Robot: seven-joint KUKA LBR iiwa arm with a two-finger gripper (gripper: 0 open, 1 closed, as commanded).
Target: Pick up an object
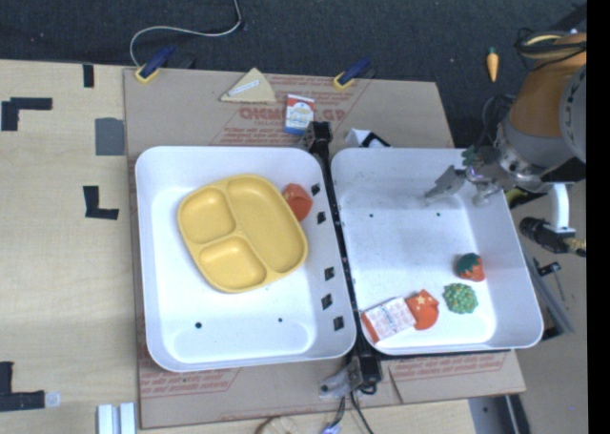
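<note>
Brown cardboard covers the bench under two white bins, with dark carpet beyond it at the top of my view. On the cardboard behind the bins I see a small red and white box and a pale wedge.

From my seat the left bin holds a yellow divided plate, lying at a slant, and an orange-red piece touching the plate's upper right edge.

In the right bin four things sit near the lower right corner: a small red and green piece, a green bumpy one just below it, a red piece to the left of that, and a white and red packet touching the red piece.

My gripper hangs over the right bin's upper right part, well apart from those four (nothing lies between its fingers). Whether the fingers are spread or closed I cannot tell. I see the arm reaching in from the right.
</note>
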